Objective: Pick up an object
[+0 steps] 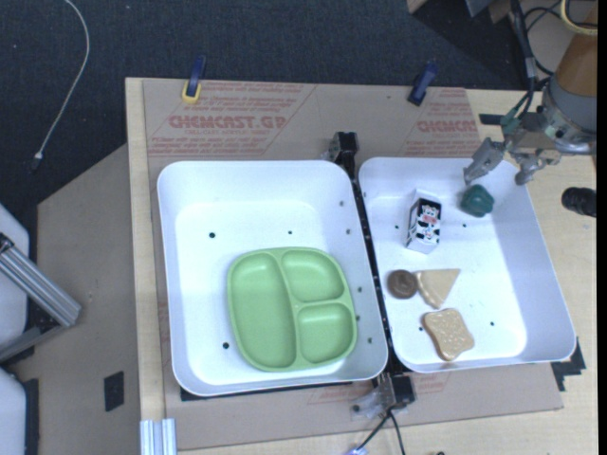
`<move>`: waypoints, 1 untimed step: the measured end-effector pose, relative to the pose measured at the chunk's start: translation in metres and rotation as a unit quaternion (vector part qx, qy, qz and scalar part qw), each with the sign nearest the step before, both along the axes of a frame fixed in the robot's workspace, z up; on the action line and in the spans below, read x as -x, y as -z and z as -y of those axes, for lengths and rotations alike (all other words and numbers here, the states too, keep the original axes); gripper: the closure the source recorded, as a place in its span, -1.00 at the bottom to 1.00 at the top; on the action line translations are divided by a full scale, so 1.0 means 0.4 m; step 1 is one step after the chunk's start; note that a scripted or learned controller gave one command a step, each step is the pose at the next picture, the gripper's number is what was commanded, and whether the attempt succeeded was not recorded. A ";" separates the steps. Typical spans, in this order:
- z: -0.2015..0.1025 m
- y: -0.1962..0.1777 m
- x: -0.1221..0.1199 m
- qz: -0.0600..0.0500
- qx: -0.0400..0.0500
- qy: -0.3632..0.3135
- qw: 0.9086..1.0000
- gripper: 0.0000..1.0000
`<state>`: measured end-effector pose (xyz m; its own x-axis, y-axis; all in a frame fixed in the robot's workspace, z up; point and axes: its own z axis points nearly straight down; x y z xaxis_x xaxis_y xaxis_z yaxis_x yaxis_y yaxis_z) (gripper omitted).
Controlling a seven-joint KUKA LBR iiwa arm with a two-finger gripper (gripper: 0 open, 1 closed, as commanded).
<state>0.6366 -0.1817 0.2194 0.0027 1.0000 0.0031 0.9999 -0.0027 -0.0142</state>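
Lying nearest in the right bin (541, 282) are a toast slice (449, 334), a tan wedge (438, 285) and a brown disc (402, 284). Farther back stands a small cow-print carton (425, 222). Beyond it, the end effector (504, 168) hangs released just above a teal lump (477, 200), fingers spread. "CHEMCAST GP" marks the counter (247, 117) behind.

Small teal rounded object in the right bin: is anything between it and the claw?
Nothing visible. The claw hangs open just above the small teal rounded object; the milk-carton toy stands apart, to the camera's left.
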 end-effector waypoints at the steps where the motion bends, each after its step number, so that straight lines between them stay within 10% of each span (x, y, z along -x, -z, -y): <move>1: -0.001 -0.020 -0.007 0.007 0.001 -0.002 1.000 -1.00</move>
<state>0.6395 -0.1813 0.2275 -0.0003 1.0000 0.0002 1.0000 0.0003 -0.0005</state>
